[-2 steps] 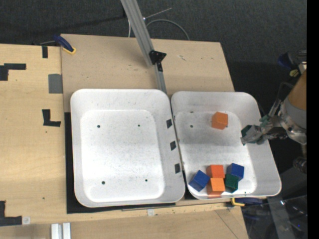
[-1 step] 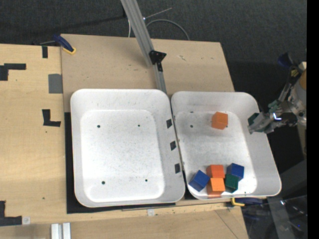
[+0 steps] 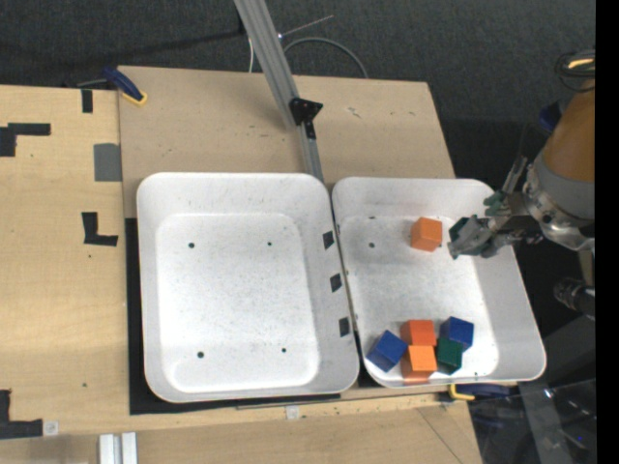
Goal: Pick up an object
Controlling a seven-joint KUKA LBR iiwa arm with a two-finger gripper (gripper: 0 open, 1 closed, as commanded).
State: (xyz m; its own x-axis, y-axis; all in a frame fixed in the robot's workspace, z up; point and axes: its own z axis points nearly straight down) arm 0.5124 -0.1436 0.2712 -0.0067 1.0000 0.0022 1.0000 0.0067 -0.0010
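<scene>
In the camera view, the claw [image 3: 466,239] is hovering over the right bin [image 3: 503,288], and I cannot tell its state. The lone orange block [image 3: 426,233] is sitting just left of it, apart. It seems to be lining up; next, it should shift left, descend and straddle the block.

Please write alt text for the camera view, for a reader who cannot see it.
A grey robot arm's gripper hovers beside a lone orange cube in the right shallow white bin. Blue, orange and green blocks cluster at that bin's near edge, beside the left white bin.
</scene>
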